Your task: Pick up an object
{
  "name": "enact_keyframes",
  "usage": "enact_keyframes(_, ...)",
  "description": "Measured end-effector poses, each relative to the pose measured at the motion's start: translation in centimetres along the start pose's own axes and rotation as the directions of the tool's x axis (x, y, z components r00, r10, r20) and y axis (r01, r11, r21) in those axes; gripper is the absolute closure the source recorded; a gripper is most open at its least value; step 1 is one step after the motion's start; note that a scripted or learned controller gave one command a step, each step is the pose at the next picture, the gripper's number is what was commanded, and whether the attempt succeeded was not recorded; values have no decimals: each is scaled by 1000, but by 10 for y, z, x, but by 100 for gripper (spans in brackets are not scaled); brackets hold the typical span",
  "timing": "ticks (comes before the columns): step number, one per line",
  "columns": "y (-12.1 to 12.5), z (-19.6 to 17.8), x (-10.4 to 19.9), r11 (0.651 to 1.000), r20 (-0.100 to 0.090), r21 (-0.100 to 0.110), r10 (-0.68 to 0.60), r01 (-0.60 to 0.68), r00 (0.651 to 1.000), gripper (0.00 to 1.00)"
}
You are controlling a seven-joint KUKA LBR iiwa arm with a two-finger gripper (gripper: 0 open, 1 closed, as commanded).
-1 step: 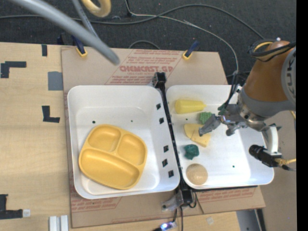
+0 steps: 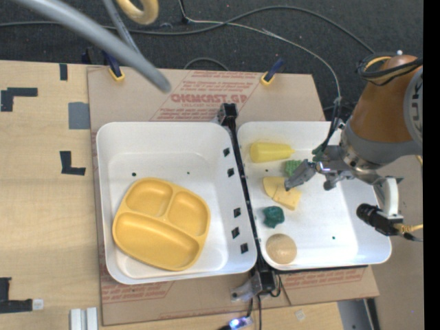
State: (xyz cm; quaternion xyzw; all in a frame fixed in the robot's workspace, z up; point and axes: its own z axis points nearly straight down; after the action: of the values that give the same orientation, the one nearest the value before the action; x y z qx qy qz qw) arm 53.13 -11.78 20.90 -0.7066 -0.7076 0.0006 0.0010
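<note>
Robot gripper poised above toy food in the right-hand bin.
Left white bin [image 2: 110, 143] holds a yellow divided plastic plate [image 2: 161, 223]; rightward, pale yellow wedge [image 2: 283, 192], then gripper [image 2: 300, 176]; finger spread unclear. Descend centred, straddling one piece.

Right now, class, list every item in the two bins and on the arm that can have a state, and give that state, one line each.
Plate: flat, right way up, in the left bin.
Corn: lying on its side, right bin.
Cheese: lying flat.
Green toy: resting loose.
Bun: resting near the front wall.
End effector: low over the right bin beside a green piece; grip unclear.
</note>
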Motion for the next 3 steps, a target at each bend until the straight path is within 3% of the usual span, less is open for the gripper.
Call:
enact_keyframes(2,3,99,-8,1000,0,1,3,-3,1000,0)
enact_keyframes(3,3,125,-8,1000,1,0,1,-1,1000,0)
